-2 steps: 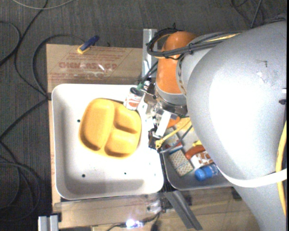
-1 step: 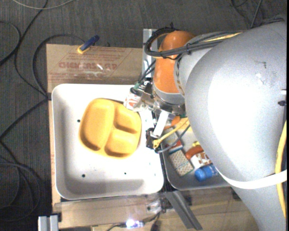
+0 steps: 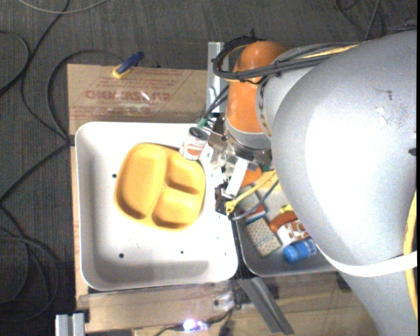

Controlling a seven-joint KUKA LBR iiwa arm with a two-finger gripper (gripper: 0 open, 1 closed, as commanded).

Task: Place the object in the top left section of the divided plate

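Note:
A yellow divided plate [image 3: 154,184] lies in the left white bin [image 3: 101,257], with one long section on its left and two smaller ones on its right. My gripper [image 3: 198,143] reaches in from the right and hangs over the plate's upper right rim. It is shut on a small white object with a red label [image 3: 192,149], which sits at the gripper's tip just above the rim. The grey arm and its orange band [image 3: 255,89] hide the bin edge behind them.
The right bin [image 3: 266,266] holds several items, among them a blue bottle-like thing [image 3: 299,250], an orange-red pack [image 3: 285,222] and a checkered packet [image 3: 262,235]. Cardboard [image 3: 133,96] lies behind the left bin with a blue and yellow tool [image 3: 128,64] on it.

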